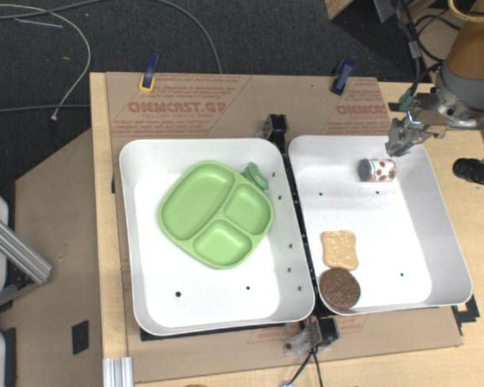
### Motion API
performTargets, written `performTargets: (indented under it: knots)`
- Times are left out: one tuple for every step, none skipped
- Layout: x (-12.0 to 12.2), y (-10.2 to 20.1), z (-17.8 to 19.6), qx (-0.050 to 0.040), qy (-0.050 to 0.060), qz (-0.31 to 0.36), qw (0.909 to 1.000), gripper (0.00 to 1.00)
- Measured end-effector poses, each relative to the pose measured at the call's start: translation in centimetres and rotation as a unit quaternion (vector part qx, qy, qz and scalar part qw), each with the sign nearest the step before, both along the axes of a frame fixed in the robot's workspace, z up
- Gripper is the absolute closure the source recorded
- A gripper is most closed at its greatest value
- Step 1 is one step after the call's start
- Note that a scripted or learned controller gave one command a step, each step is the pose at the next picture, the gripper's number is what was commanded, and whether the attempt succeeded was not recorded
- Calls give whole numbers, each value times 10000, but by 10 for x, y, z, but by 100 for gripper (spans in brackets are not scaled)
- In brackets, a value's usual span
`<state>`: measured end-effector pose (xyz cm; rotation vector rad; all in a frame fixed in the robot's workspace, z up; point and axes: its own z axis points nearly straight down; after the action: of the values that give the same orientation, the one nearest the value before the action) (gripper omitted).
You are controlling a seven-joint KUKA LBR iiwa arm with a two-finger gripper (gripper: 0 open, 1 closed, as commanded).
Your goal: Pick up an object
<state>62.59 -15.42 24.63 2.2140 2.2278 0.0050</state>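
Green plastic sits farthest from the pincer: a three-part divided plate [216, 214] lies flat in the left bin [145, 280], well to the pincer's left and lower in the view. A small darker green piece [256, 176] touches the plate's upper right rim, on the side nearer the pincer.

Cardboard printed with red lettering [173, 105] covers the tabletop [73, 216] under both bins, held by two blue clamps [151, 69] along its far edge, both left of the pincer.

In the right bin [436, 256], a slice of toast [340, 249] lies below and left of the pincer, well apart from it. A round brown cookie-like disc [340, 289] touches the toast's lower edge, at the bin's near rim, farther still from the pincer.

A small can with a white and red label [377, 169] lies on its side near the bin's far edge, just below and slightly left of the pincer, close to it but not between its fingers.

The pincer [399, 142] hangs over the far right corner of the right bin, under the grey wrist with its orange band [473, 51]. I cannot tell how it is set; nothing shows in its grip.
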Motion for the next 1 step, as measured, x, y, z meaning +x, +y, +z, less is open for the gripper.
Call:
performTargets:
  knots:
    - [3, 45, 1, 4, 18, -4, 10000, 100]
